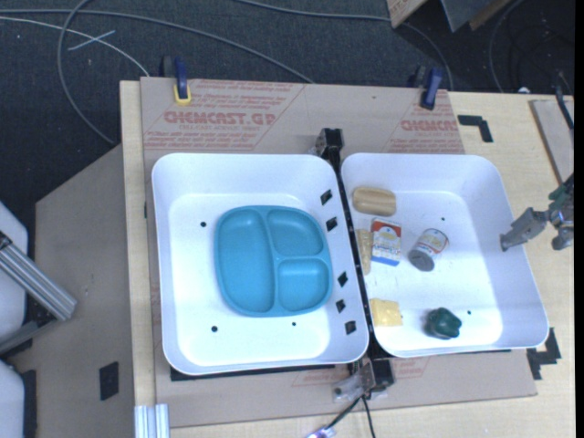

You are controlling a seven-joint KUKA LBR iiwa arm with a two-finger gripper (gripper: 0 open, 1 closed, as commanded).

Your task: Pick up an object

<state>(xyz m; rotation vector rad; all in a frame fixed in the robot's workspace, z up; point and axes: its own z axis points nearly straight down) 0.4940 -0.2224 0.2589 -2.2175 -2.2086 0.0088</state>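
A: Counting from the near edge of the bench (274, 99), how many things are seen?

B: Two white bins are seen side by side. One blue plate (273, 259) is counted in the left bin (178, 272). Six small things are counted in the right bin (493, 245).

A: Which ones are found nearest?

B: A dark green lump (443, 323) and a yellow block (385, 313) are found by the near wall of the right bin, well apart from each other. The yellow block is set close to the wall between the bins.

A: And farther back?

B: A little tin can (427, 248) is seen lying on its side in the middle. A small red and blue box (386, 242) is placed just beside it. A pale yellow piece (365, 247) is tucked against the left side of that box. A tan bread roll (374, 200) is laid farthest back.

A: What is held in the left bin?

B: Just the blue plate is held there. Three sections are counted in it.

A: How is the arm placed?

B: The gripper (527, 229) is seen at the right side, over the right bin's outer rim, pointing left and down. Its grey fingers are spread apart, and nothing is held between them. Two blue clamps (182, 81) are fixed at the far edge of the bench.
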